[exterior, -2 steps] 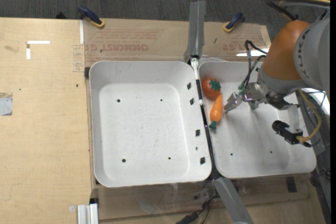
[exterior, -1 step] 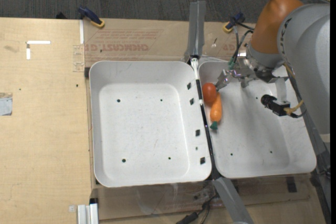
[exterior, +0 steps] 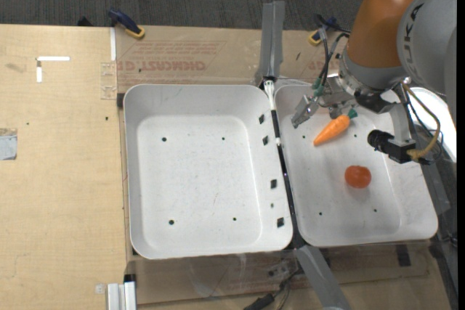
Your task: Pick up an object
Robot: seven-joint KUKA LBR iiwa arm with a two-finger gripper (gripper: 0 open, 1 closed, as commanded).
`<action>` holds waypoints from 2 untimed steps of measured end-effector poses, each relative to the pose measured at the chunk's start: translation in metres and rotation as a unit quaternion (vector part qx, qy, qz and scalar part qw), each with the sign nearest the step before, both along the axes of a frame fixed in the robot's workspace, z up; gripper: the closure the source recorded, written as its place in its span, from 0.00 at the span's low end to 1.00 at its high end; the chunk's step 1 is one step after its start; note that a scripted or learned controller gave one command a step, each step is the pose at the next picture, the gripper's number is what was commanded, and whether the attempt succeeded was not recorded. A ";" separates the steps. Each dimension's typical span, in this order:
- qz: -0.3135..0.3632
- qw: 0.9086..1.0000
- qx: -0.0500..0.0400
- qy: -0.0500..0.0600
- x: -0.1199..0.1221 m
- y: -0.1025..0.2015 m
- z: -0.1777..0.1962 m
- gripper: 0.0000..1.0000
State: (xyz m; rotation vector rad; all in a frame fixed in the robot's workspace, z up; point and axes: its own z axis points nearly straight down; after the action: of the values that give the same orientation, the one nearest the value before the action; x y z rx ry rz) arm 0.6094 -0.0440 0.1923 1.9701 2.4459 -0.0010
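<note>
An orange carrot (exterior: 331, 131) with a green stub lies tilted in the right bin (exterior: 407, 229), towards its back. A small red round object (exterior: 357, 176), like a tomato, sits nearer the bin's middle. My gripper (exterior: 318, 115) hangs low over the back left part of the right bin, just above and left of the carrot's thick end. One grey finger (exterior: 301, 113) splays out to the left. The gripper looks open, with nothing between its fingers.
The left bin (exterior: 134, 156) stands beside the right one, with a row of black clips (exterior: 276, 143) along the shared rim. The arm's orange band (exterior: 385, 11) and cables loom over the right bin's back right corner. Cardboard and a wooden bench surround the bins.
</note>
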 end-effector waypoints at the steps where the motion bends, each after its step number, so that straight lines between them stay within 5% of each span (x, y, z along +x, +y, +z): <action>1: 0.051 0.999 0.000 0.000 0.002 -0.067 -0.100 0.00; 2: 0.134 0.991 0.002 0.026 0.037 -0.070 -0.104 0.00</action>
State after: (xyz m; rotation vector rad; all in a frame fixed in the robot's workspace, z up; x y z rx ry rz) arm 0.6462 -0.1138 0.0881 1.6476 2.7243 -0.0472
